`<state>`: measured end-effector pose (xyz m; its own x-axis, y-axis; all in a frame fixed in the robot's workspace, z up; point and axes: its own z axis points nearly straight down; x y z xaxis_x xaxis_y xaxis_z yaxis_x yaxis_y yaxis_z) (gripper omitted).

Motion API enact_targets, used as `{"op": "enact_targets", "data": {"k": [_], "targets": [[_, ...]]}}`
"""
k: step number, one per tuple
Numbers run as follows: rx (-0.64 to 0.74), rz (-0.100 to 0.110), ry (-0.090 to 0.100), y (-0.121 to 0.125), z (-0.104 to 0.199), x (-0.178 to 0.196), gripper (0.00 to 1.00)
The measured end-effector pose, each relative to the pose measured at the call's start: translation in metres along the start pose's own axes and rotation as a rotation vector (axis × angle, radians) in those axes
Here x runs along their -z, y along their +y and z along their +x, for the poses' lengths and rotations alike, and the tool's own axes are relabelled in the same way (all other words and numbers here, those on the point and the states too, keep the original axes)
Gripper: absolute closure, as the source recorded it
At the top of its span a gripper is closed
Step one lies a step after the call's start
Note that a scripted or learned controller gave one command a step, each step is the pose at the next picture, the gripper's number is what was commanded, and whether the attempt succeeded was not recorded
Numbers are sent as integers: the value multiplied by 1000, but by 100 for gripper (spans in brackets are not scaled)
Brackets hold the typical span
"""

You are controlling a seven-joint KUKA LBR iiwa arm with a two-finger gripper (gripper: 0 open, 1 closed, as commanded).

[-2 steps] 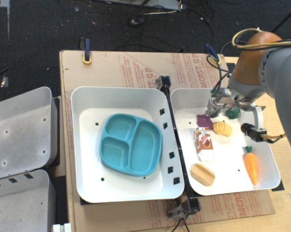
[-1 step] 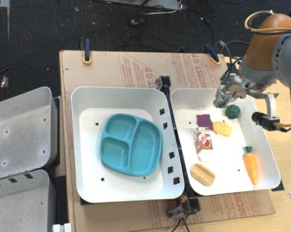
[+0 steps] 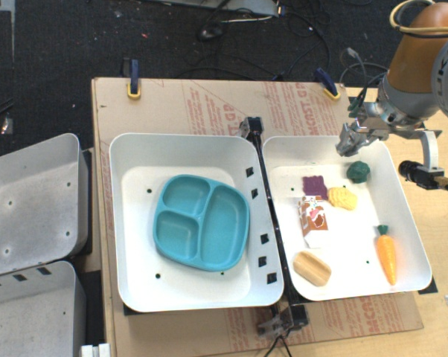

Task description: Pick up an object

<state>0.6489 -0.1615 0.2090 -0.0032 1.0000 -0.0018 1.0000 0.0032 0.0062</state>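
Tool (image 3: pixel 346 144) hovers near green toy (image 3: pixel 359 172) — right bin (image 3: pixel 414 222).

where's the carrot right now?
In the camera view the carrot lies in the right bin, near its right wall toward the front corner, right of the bread roll and well below the green ball.

Brown board-topped bench (image 3: pixel 187 106) with two white bins, left (image 3: pixel 127 222) and right (image 3: pixel 411 222), touching.
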Motion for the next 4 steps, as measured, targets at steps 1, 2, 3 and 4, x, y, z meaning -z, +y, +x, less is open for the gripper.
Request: {"op": "enact_targets", "data": {"k": [1, 2, 3, 4], "targets": [[4, 5, 4, -19, 54, 12, 100], [3, 7, 4, -31, 96, 16, 100], [4, 9, 4, -51, 147, 10, 100], [5, 6, 4, -61, 202, 24, 100]]}}
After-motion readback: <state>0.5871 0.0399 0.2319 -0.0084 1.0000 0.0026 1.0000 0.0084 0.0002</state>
